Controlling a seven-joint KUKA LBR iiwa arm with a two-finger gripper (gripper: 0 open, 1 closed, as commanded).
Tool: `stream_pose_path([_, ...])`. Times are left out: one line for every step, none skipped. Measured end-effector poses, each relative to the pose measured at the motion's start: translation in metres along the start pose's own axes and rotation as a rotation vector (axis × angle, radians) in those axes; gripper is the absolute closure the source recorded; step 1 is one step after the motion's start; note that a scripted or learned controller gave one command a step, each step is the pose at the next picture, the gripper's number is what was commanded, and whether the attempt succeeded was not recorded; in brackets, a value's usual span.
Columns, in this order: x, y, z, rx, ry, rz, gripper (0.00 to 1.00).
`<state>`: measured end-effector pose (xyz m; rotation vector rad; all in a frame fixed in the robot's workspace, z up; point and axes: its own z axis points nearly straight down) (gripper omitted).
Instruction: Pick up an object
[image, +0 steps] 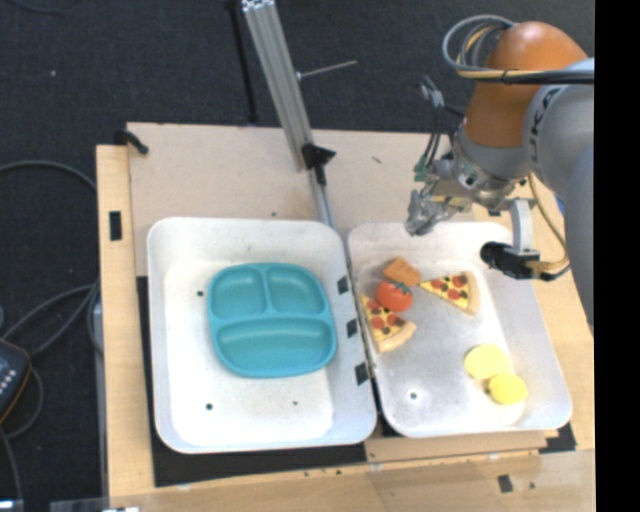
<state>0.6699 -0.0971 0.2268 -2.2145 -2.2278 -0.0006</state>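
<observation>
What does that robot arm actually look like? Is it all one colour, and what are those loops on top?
The rounded grey arm has a broad orange band above its wrist, so it is not all one colour. Pale cable loops arch over the top, and thinner dark wires run down beside the wrist. At the tip sits a small metallic two-finger gripper. A black fitting on a white bracket hangs beside it.

Arm (540, 90) cut off at right edge. End effector (425, 215) small, blurred; finger state unreadable. Pizza slice (385, 325) possibly partly under tomato (394, 295). Desk (250, 170) front edge cropped.
</observation>
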Motion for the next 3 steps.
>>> stream_pose_path([0.048, -0.002, -0.014, -0.003, 0.001, -0.001, 1.0])
stream_pose_path([0.1, -0.008, -0.025, -0.001, 0.001, -0.002, 1.0])
stream_pose_path([0.144, -0.015, -0.013, 0.002, 0.0, 0.0, 1.0])
